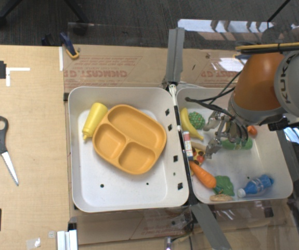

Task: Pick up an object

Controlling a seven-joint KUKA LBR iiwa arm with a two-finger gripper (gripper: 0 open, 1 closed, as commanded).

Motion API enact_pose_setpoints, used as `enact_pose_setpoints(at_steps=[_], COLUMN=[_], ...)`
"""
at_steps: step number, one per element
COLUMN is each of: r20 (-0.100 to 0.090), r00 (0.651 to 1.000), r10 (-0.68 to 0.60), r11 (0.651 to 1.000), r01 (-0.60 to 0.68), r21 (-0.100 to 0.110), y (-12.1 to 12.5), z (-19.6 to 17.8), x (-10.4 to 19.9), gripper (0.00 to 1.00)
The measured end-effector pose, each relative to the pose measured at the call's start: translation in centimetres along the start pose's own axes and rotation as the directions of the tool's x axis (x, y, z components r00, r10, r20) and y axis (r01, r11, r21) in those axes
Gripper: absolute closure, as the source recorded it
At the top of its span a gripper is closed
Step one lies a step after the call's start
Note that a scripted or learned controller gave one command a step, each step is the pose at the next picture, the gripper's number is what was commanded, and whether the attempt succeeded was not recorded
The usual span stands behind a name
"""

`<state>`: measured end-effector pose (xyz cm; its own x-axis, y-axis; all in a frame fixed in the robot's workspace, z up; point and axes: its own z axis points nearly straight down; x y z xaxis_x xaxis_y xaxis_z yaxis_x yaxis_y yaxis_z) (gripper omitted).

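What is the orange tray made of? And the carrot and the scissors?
The orange tray looks like smooth matte plastic: one even colour, moulded compartments. The carrot seems a plastic toy, uniformly orange and slightly shiny. The scissors show greyish, probably metal blades; handle material unclear.

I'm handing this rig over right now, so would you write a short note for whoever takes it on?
Gripper: low over the right bin, near its middle; whether it is open or shut cannot be told, and nothing is seen held.
Right bin: banana and marker along the left wall, carrot and a green toy in front, blue bottle at front right, a green thing by the gripper.
Left bin: orange tray with a yellow bottle beside it.
Done: arm is down among the things.
Left: grasp one and lift it.
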<state>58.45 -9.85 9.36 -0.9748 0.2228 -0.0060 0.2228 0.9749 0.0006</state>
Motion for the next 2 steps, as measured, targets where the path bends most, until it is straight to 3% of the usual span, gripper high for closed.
enact_pose_setpoints(at_steps=[1,2], r20=[0.006,0.005], r00=[1.000,1.000], r10=[-0.003,-0.003], r11=[1.000,1.000], r01=[0.003,0.003], r21=[0.001,0.001], y=[0.04,0.06], z=[-1.15,-1.14], x=[-0.20,-0.19], gripper=[1.00,0.00])
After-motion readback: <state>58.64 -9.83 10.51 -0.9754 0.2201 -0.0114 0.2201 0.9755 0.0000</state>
